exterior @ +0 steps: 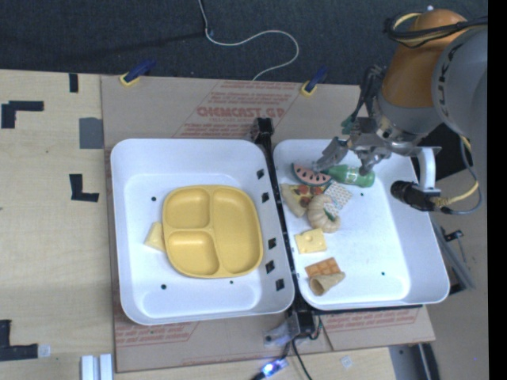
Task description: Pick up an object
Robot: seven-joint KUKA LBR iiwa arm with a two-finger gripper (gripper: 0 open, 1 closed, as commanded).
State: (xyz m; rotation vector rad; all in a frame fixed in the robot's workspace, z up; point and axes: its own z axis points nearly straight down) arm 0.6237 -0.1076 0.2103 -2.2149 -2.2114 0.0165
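Several toy foods are clustered at the left wall of the right bin (412, 291), where the open gripper (348, 161) is poised over a green object (352, 176), best straddled squarely before closing.

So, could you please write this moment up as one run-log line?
arm: over right bin | gripper: open, above green bottle | held: nothing | nearby: watermelon slice | left bin: yellow plate

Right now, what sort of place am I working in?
Likely a robotics lab bench: two white bins clamped on cardboard, toy food, a yellow divided plate, the claw above.
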